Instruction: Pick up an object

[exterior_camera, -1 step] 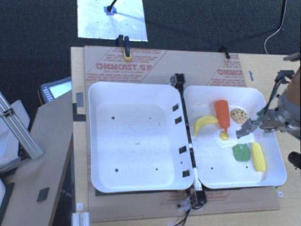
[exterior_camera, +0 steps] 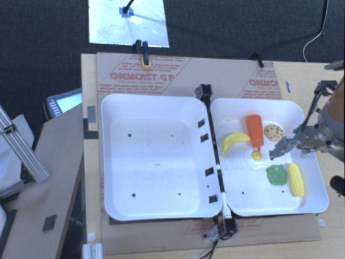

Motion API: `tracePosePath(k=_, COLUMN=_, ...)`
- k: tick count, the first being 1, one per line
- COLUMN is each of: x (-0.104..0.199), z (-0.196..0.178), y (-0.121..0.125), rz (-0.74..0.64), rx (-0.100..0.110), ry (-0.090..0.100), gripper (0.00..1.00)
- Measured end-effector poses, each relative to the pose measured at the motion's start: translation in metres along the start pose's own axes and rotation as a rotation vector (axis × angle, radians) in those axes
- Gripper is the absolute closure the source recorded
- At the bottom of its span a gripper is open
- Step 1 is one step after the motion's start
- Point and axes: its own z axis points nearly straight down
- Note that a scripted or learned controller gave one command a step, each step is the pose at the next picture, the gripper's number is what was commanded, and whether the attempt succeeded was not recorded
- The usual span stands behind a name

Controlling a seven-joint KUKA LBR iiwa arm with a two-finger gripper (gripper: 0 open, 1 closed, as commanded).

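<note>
Far to the left of the hand, past both bins, the board under the bins [exterior_camera: 178,72] carries red lettering reading "CHEMCAST", printed once above the left bin and again, partly cut off, above the right bin. The left bin [exterior_camera: 110,161] lies well apart from the hand, a wide bare white floor with raised rims all round. A black clip strip [exterior_camera: 213,155] joins the two bins along their shared edge.

In the right bin [exterior_camera: 237,198], moving toward the hand: a yellow banana [exterior_camera: 234,141] near the dividing rim, then an orange carrot-like piece [exterior_camera: 254,131] lying lengthwise, its lower end by a fried egg [exterior_camera: 257,158]. A round cookie [exterior_camera: 273,131] sits just up and left of the hand. The hand [exterior_camera: 280,149] hangs over the bin's right half, just right of the egg; whether it is spread or closed cannot be told. Just below it lie a green leafy piece [exterior_camera: 277,175] and a corn cob [exterior_camera: 295,179], close to the bin's right rim. The bin's lower left floor is open.
</note>
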Motion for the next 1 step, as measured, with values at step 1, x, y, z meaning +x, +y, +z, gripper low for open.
tracePosePath(k=1, x=-0.0364, z=0.0643, y=0.0625, rz=0.005, rx=0.000, ry=-0.003, gripper=0.00)
